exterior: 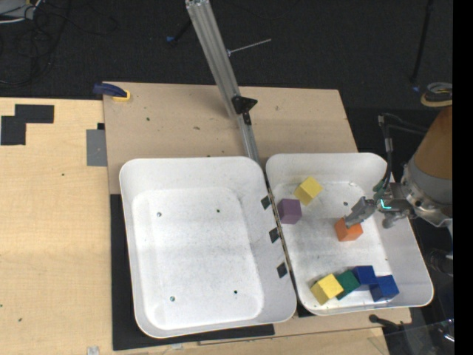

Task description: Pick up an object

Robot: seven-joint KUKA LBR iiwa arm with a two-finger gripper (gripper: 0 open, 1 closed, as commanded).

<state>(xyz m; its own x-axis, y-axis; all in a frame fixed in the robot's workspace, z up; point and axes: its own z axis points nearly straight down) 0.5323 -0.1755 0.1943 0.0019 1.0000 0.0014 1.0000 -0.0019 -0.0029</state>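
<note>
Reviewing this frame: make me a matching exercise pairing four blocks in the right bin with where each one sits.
Things:
1. orange block
2. purple block
3. green block
4. blue blocks

Places:
A. against the bin's left wall
B. nearest the right front corner
C. just by the pincer
D. between a yellow block and the blue ones

Pairs: 1-C, 2-A, 3-D, 4-B

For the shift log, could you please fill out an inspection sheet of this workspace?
Surface: wooden bench bearing a left bin and a right bin.
Job's things: in the right bin, orange block, yellow block, purple block; near front, yellow, green, blue blocks clustered.
Clutter: blue-yellow clamp on the bench.
Grippers: tool beside the orange block; grip unclear.
Cables: several on the dark floor.
Surroundings: slanted aluminium rail.
</note>
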